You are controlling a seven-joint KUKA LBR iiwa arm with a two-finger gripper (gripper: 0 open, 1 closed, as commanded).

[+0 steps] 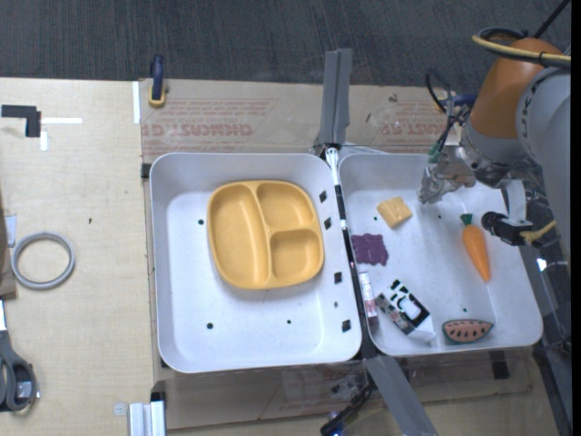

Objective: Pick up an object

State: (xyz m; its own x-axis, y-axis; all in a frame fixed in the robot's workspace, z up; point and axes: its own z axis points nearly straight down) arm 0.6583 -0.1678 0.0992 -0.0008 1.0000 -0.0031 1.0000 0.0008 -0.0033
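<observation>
The gripper hangs over the back part of the right bin, just right of and slightly behind the yellow cracker piece. From this slant I cannot tell whether it is spread or closed, and nothing shows in its grasp. The grey arm with its orange band reaches in behind it.

Taking the cracker piece as the mark: the purple cloth-like scrap lies just in front of it and a little left, near the wall that divides the two bins. The toy carrot lies to its right and slightly forward, green top pointing away. Further forward sits a black-and-white packet, and right of that, near the bin's front edge, a watermelon slice.

Left of the cracker piece, across the divider, the left bin holds a yellow divided plate. Far left on the counter lies a grey ring.
</observation>
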